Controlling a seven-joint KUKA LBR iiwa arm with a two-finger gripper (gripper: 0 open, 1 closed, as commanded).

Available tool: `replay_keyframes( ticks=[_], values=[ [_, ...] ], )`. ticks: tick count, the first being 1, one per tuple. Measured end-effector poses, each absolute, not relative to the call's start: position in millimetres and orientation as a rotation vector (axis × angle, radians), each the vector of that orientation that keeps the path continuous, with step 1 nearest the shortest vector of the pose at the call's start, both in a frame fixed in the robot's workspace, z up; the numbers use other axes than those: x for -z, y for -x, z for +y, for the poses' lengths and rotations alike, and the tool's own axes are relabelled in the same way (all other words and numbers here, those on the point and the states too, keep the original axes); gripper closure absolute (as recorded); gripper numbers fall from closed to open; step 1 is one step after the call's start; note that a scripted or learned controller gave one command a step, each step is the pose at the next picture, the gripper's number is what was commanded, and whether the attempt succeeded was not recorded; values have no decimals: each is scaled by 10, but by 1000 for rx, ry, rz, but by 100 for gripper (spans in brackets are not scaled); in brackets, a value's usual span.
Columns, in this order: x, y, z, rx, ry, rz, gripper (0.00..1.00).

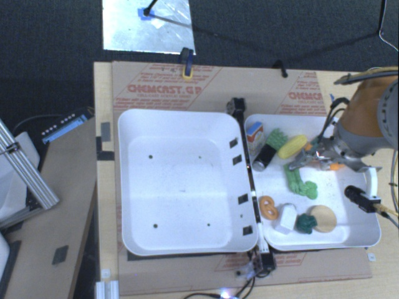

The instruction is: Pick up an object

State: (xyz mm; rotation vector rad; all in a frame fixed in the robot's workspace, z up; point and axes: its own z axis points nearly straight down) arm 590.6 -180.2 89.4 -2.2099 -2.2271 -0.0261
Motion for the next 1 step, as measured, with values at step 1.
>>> replay_keyframes(
  ticks=[1],
  values=[
    [-883, -6370, -1634, 6, 2216, -2235, 0]
  ],
)
